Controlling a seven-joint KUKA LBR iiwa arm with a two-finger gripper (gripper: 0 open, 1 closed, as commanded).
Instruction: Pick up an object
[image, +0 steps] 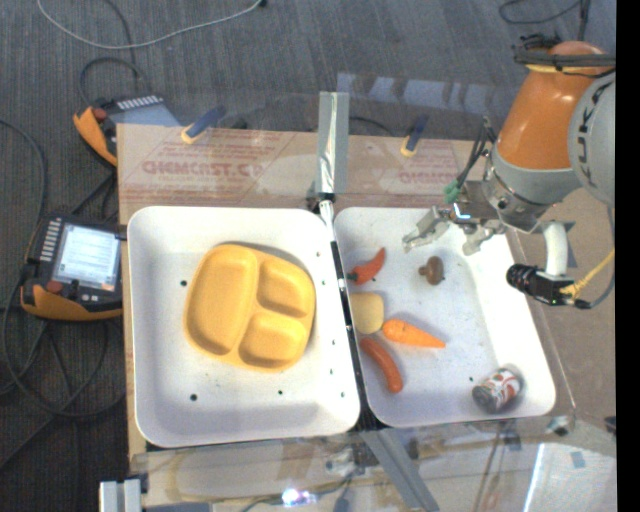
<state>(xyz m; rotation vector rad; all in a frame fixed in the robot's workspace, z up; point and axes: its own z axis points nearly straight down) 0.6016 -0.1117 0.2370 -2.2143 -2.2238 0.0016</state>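
Gripper (447, 229) hovers spread (holding nothing) just beside the brown acorn (432, 269)

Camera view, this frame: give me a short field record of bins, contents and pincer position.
left bin: holds a yellow compartment tray
right bin: holds a chili pepper, a brown knob, a pale yellow block, a carrot, a sausage, a small can
pincer: open, above the right bin's far edge, holding nothing
nearest item to pincer: brown knob, apart from it
task state: nothing picked up yet
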